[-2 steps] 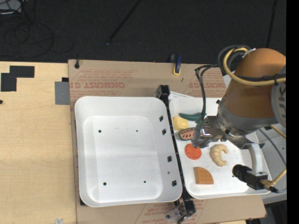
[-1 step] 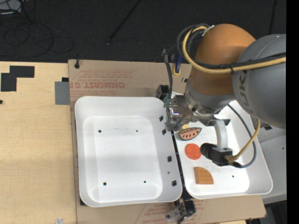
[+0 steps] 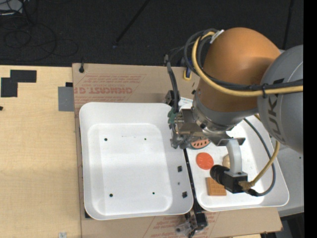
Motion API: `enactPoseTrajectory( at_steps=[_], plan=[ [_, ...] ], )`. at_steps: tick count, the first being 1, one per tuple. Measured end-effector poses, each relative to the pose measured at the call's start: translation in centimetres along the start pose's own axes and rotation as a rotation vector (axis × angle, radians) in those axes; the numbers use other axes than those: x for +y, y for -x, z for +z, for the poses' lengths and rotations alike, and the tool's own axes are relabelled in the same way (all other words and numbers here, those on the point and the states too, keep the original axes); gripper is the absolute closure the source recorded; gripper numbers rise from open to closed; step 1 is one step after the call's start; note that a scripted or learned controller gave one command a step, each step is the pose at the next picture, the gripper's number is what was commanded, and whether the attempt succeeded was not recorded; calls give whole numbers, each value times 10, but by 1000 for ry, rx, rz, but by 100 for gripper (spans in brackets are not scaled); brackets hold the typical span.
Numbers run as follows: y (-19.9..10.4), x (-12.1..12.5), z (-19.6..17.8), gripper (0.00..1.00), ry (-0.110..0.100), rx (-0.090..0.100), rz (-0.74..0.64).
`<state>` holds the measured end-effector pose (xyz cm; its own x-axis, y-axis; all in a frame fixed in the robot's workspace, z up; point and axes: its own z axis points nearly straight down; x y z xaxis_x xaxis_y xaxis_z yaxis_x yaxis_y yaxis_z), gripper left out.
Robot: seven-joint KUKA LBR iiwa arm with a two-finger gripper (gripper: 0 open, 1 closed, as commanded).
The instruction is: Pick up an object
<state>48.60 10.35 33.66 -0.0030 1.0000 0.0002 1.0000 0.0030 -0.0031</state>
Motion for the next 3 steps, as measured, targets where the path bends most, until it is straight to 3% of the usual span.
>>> enactPoseTrajectory(
  at_steps=[1, 2, 3],
  plan=[
    [60, -11, -100, 100, 4, -1, 5],
    [-3, -11, -207, 100, 12, 3, -5],
    [-53, -11, -200, 100, 0, -1, -1]
  ],
)
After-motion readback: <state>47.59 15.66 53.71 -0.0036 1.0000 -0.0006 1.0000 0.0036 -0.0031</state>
